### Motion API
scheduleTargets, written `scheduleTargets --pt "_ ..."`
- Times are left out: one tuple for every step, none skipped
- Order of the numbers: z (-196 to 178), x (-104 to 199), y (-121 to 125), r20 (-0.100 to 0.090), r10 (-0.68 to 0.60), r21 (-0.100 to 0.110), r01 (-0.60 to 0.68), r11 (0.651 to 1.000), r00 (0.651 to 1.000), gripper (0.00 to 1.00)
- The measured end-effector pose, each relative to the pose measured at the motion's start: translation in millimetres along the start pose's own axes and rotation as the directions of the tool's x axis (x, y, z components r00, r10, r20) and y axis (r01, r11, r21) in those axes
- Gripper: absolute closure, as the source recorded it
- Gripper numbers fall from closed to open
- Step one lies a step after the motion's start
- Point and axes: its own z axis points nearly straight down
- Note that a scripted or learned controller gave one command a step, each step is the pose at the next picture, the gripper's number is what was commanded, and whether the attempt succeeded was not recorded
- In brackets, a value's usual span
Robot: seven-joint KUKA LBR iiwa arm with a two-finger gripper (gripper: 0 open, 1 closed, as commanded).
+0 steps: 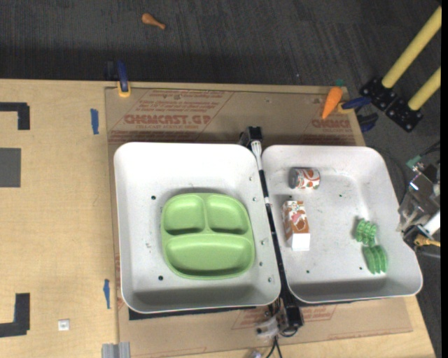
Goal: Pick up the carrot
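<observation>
One pincer (420,224) sits at the right edge of the frame, just outside the right bin's (392,168) rim, and whether it is open or closed cannot be told from this slant. It holds nothing that can be seen.

Nearest to it, inside the right bin's lower right, lie two green leafy toy pieces (371,246). Further toward the bin's middle lie a small carton (296,224) and, above it, a can on its side (305,179). The left bin (133,210) holds a green divided plate (207,234).

The carrot (332,102) lies outside both bins, on the bench at the upper right of the frame, just above the right bin's top rim, beside a blue clamp (358,105). A second orange object (152,21) lies on the dark floor at upper left; it is too small to name.

The step in hand looks like the approach. To do it well, the arm should probably travel toward the top of the frame, clear the bin rim, and descend over the carrot's thicker orange body, fingers set across its width. The clamp close by leaves little room, so a steep, centred descent seems safest.
</observation>
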Motion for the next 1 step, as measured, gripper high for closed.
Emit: scheduleTargets --pt "-9.8 0.6 0.3 0.001 -0.001 0.000 0.001 1.000 1.000 1.00"
